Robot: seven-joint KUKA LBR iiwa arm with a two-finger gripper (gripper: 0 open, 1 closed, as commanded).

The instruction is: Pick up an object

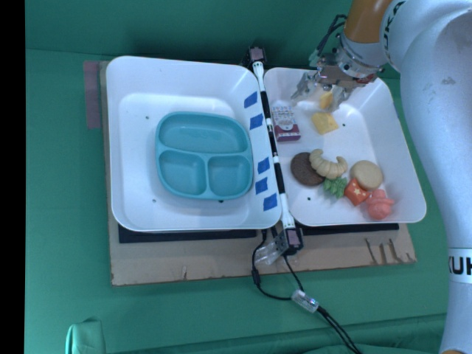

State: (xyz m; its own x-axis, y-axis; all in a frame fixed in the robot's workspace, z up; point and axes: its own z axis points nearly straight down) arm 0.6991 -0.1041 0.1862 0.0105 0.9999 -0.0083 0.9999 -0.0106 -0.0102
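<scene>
Fingers [304, 88] of our gripper [318, 94] look spread, holding nothing, hovering at the far end of the right bin [398, 146] above a yellow wedge [324, 122]. We judge this the approach; next we must descend and close on it.

Arm: grey KUKA arm [435, 87] with orange band, reaching in from the right to the far end of the right bin [402, 161].
Gripper: gripper [318, 94] low over the far left part of that bin; fingers spread, a small yellow piece [326, 99] apparently between them, contact unclear.
Right bin contents: yellow cracker [324, 123], small carton [285, 120], brown cookie [302, 168], croissant [329, 164], bun [366, 174], green and red pieces, pink item [380, 205] near right.
Left bin: left bin [133, 87] holds a teal divided plate [203, 155], three compartments.
</scene>
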